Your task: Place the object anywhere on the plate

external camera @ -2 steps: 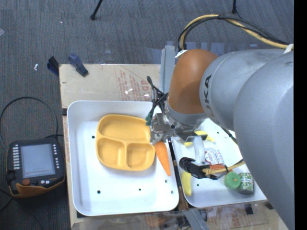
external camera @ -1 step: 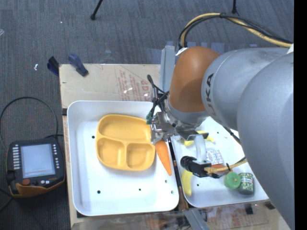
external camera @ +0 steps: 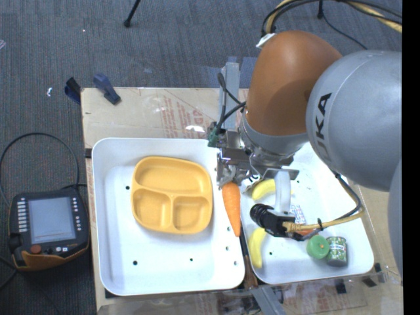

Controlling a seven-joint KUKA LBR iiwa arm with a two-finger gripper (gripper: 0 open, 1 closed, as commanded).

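On the counter [external camera: 131, 113] sit two shallow white bins side by side. The left bin [external camera: 118, 254] holds a yellow plate [external camera: 172, 194] with three compartments, lying flat toward the bin's far side. A carrot [external camera: 231, 207] lies with its thick end up toward the arm and its tip pointing toward the near edge, along the seam between the two bins, just beside the plate's right rim but not on it. The tool [external camera: 226, 169] hangs directly above the carrot's thick end; whether it is open or closed, or touching the carrot, cannot be told from this angle. In the right bin [external camera: 357, 251] are two bananas, one [external camera: 263, 189] near the tool and another [external camera: 256, 247] closer to the front, plus a green can [external camera: 328, 249] on its side.
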